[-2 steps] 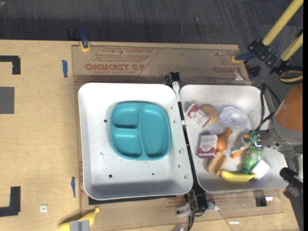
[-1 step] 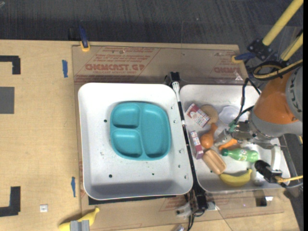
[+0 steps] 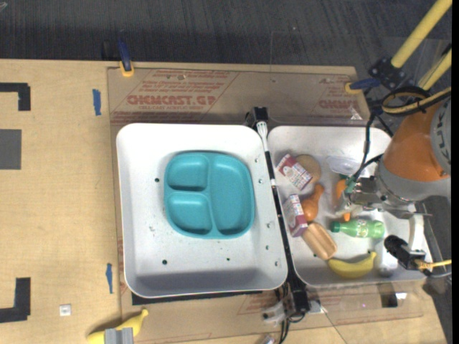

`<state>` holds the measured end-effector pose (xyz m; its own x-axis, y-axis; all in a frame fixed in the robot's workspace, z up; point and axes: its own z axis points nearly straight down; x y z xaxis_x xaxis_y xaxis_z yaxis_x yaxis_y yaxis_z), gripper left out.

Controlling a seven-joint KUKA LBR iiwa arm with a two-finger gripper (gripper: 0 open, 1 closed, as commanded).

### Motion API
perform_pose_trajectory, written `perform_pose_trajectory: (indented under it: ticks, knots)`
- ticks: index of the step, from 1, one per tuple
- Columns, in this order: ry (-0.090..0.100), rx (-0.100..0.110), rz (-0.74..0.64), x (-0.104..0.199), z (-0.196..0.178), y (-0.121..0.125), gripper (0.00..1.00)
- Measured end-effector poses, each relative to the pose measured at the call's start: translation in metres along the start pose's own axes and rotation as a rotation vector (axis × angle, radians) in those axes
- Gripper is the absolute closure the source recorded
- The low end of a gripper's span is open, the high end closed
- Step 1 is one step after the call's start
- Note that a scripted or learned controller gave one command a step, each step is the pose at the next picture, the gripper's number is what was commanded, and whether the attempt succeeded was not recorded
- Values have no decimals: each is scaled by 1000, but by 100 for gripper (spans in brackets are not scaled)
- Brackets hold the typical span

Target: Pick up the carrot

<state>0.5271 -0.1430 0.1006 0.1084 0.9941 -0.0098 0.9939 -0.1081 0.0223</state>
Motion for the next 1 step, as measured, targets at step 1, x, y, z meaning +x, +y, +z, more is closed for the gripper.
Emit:
perform_pose_trajectory:
  ticks: [1]
  knots:
    - [10,20,226,73,-86,42,100]
